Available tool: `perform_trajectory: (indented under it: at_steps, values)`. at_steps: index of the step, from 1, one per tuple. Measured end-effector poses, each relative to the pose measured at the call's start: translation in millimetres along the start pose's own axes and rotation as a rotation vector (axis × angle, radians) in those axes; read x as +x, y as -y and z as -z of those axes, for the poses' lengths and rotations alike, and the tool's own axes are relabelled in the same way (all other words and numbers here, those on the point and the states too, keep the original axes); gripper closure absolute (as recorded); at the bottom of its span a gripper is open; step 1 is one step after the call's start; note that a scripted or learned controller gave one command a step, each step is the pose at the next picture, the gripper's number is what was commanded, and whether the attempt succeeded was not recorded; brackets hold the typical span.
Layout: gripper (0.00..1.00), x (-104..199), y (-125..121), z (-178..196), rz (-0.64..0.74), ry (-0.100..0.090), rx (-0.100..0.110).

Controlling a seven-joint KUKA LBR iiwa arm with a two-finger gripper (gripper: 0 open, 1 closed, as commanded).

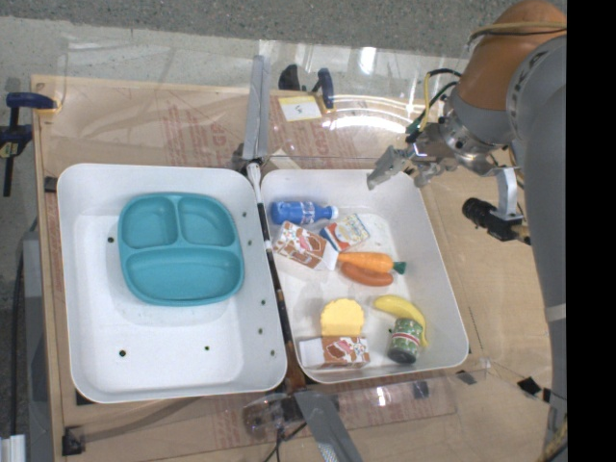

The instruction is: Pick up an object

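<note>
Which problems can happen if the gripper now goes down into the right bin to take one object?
The carrot, brown carton and small packet lie touching, so the gripper may pinch two or push them apart. The blue bottle and green can lie on their sides and may roll away.

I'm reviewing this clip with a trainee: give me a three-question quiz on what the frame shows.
1. True or false: the teal divided plate lies in the right bin.
2. Which item touches the carrot most closely? A) blue bottle B) banana C) small snack packet
3. Fill in: the gripper hovers above the right bin's ____ rim.

Key: 1 false, it lies in the left bin; 2 C; 3 far.
</note>
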State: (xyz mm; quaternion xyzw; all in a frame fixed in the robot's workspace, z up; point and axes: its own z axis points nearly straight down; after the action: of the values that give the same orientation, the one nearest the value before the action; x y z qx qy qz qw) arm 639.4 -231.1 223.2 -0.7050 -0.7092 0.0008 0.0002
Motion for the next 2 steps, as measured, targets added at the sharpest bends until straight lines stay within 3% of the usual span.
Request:
perform_trajectory:
  at_steps: [1, 2]
  values:
    - [0.0, 62.7, -16.6, -107.3, 0.092, 0.01, -0.033]
    - [0.0, 48.8, 47.6, -128.2, 0.161, 0.006, -0.013]
